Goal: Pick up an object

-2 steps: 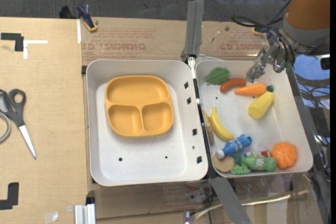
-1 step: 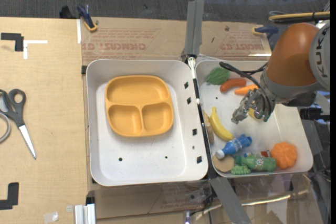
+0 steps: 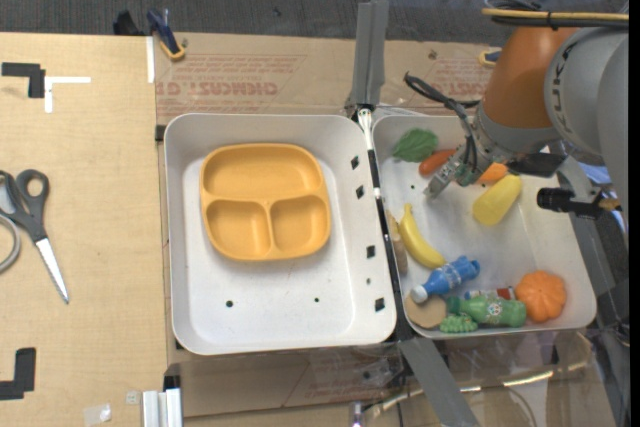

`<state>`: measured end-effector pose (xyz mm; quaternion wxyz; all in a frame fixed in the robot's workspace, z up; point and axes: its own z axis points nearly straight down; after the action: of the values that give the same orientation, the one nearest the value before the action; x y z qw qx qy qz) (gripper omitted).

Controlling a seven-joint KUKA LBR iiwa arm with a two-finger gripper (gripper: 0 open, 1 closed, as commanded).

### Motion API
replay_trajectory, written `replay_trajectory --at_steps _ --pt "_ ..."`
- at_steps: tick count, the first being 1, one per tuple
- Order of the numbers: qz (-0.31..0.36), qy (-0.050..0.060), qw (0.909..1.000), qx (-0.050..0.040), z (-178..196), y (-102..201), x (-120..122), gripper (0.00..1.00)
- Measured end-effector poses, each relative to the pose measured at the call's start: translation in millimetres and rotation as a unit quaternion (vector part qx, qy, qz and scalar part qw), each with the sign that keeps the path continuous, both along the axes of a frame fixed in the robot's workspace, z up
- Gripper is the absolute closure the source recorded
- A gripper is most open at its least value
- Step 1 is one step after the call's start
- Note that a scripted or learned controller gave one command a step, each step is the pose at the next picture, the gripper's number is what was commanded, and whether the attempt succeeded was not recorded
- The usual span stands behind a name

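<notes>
My gripper (image 3: 446, 177) hangs low over the back of the right bin (image 3: 560, 245), reaching in from the right. Its tip is just right of an orange carrot (image 3: 436, 161) and below a green leafy toy (image 3: 415, 144). A yellow oblong toy (image 3: 497, 199) lies just right of the gripper, with a small orange piece (image 3: 492, 173) above it. Nearer the front lie a banana (image 3: 420, 241), a blue bottle (image 3: 447, 279), a green bottle (image 3: 491, 311), an orange pumpkin (image 3: 541, 295) and a tan disc (image 3: 428, 313). I see nothing held in the gripper.
The left bin (image 3: 200, 305) holds a yellow divided plate (image 3: 266, 200). A grey divider (image 3: 370, 65) runs between the bins at the back. Scissors (image 3: 38, 230) lie on the wooden bench at the left. Cables (image 3: 440, 95) trail behind the wrist.
</notes>
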<state>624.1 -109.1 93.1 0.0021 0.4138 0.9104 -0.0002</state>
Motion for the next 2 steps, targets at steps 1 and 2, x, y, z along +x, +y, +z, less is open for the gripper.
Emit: replay_trajectory --at_steps 1,2 --pt "-0.061 0.0 0.9981 0.0004 107.3 69.5 9.6 1.0" --pt "0.084 0.002 0.9964 0.0002 35.1 -16.2 1.4 1.0"
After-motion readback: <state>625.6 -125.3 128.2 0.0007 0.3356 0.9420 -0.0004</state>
